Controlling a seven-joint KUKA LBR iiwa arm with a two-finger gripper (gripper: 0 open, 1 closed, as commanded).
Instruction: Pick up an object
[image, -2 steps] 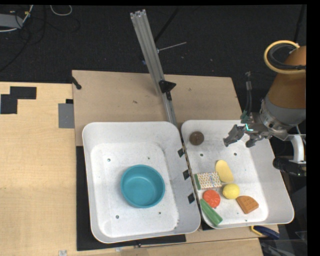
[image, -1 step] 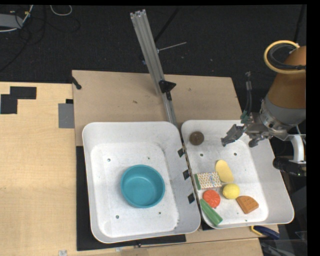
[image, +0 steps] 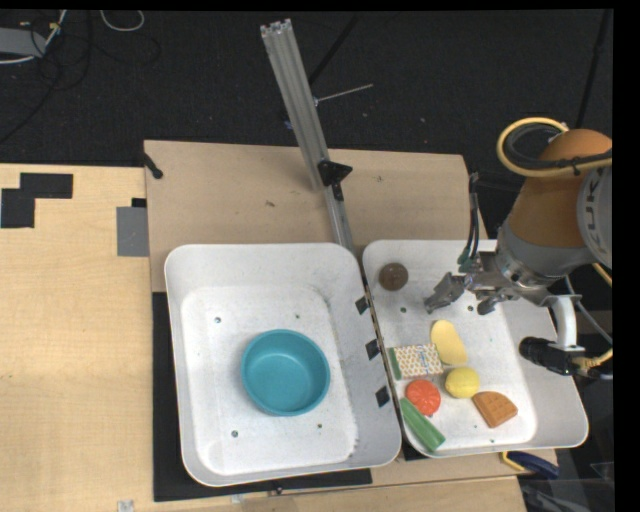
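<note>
Camera view, from above and at a slant: two shallow white bins sit side by side on the worktop (image: 90, 330). The left bin (image: 200, 290) carries a teal bowl (image: 286, 372), upright, near its middle. The right bin (image: 540, 400) carries a group of small objects: a brown round object (image: 393, 276) near the far left corner; a pale yellow oblong object (image: 449, 341) near the centre; just beside it on the left, a flat patterned rectangle (image: 417, 359); below these, a yellow ball (image: 462, 382) and a red round object (image: 423, 396); a green elongated object (image: 424, 429) lying along the near left rim, touching or almost touching the red one; and an orange-brown wedge (image: 494, 408) to the right of the yellow ball. The grey arm with its orange band (image: 555, 205) reaches in from the right, over the far part of the right bin. The gripper (image: 463, 296) hangs above bare bin floor, between the brown round object and the pale yellow oblong object; its two fingers are spread apart with nothing between them. A slanted metal bar (image: 305, 120) rises behind the bins.
</note>
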